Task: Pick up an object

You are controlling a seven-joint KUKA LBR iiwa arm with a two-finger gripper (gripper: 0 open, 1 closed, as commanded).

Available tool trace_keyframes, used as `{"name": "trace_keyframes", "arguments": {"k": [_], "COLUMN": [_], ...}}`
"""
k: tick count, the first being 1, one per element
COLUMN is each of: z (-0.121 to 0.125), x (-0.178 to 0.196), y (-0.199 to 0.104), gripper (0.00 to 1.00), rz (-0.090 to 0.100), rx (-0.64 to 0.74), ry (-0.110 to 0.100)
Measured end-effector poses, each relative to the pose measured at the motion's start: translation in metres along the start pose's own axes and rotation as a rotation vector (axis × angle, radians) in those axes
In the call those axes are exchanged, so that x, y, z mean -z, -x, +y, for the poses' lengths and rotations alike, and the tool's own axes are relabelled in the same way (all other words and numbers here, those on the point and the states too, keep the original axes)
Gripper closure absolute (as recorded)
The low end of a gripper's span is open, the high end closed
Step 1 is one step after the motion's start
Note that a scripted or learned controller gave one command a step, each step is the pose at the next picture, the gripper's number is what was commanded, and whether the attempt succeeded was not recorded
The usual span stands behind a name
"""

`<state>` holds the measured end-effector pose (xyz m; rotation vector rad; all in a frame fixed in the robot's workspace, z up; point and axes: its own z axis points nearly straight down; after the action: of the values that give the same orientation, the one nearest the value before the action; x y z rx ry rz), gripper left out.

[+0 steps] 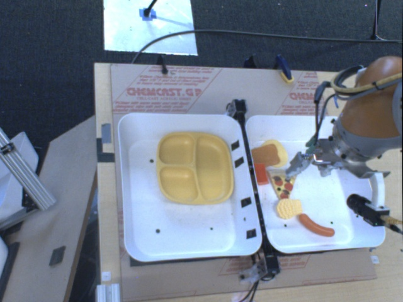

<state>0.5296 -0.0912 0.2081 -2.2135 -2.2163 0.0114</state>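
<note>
The right bin holds several toy foods. A yellow-and-orange bread piece lies at its upper left, with an orange stick just below it near the divider. A pizza slice lies in the middle, a yellow ridged piece below it and a sausage toward the front. My gripper reaches in from the right and hangs just above and to the right of the pizza slice, beside the bread piece. Nothing is visibly held in it.
The left bin holds a yellow divided plate. A black divider with clips runs between the two bins. The arm's grey and orange body hangs over the right bin's upper right corner.
</note>
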Motion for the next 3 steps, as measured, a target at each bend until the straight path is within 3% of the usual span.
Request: {"name": "trace_keyframes", "arguments": {"k": [1,3], "z": [0.003,-0.005], "x": [0.006,-0.106], "y": [0.000,0.003], "gripper": [0.00,0.00], "rz": [-0.001,0.000], "rx": [0.002,0.000], "ry": [0.013,0.008]}}
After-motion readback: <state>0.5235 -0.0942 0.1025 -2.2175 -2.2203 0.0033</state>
